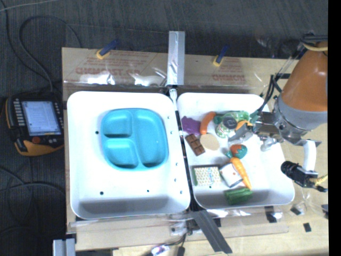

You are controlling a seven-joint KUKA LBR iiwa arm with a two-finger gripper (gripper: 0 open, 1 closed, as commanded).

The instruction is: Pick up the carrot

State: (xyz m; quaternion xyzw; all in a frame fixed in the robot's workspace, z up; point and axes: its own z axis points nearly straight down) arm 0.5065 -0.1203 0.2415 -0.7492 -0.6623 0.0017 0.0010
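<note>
Dark carpeted floor with loose cables, wooden bench (80,57) on top of it, two white bins side by side. Going left to right for you:

Far left, off the bench, a teach pendant (36,122) lies on the floor. The left bin (85,196) holds a blue divided tray (134,137), nothing else I can pick out. A taped divider strip (176,57) runs up between the bins.

The right bin (277,185) has the clutter: purple piece (189,125), brown chocolate-like block (195,144), an orange-red piece (207,123), a pale round thing (211,142), a green-and-white patterned square (206,175), a dark green item (237,194) near the front wall.

The carrot (241,170) is your target: orange, lying in the middle-front of the right bin, long axis on a diagonal, upper end toward a teal round object (238,151), lower end toward the front-right. It lies against a white block (229,175), so that side is crowded.

The gripper (242,128) sits above the carrot in the view, toward the bin's back, over a green-white item (230,120). So the carrot lies toward the front of the bin from the jaws, near but not under them. You'd want the fingers closing across the diagonal, not along it.

Jaw state: cannot tell. The tip blends into the clutter and I can't separate it from the toys. Nothing visibly held. Arm body (306,89) cuts off at the right edge.
</note>
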